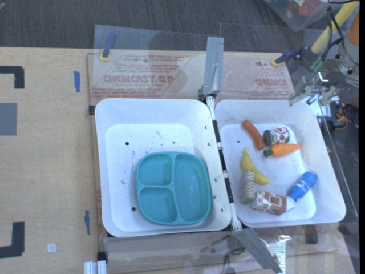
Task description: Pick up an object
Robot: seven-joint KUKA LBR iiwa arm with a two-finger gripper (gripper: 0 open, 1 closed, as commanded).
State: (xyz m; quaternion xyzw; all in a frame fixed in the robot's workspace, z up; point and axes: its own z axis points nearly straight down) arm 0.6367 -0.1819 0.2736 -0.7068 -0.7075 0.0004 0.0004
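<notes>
The right bin (pixel 328 170) holds several small objects: a red sausage (pixel 251 134), a small can (pixel 277 136), an orange carrot (pixel 283 149), a yellow banana (pixel 251 168), a ribbed corn cob (pixel 246 186), a brown and white carton (pixel 269 202) and a blue bottle (pixel 302 185). My gripper (pixel 312 91) hangs by the far right corner of that bin, above its rim and apart from all the objects. Nothing shows in it.
A teal divided plate (pixel 173 187) lies in the left bin (pixel 114 153). A grey divider post (pixel 214 67) stands behind the seam between the bins. Yellow cables (pixel 331 21) and clutter sit at the upper right.
</notes>
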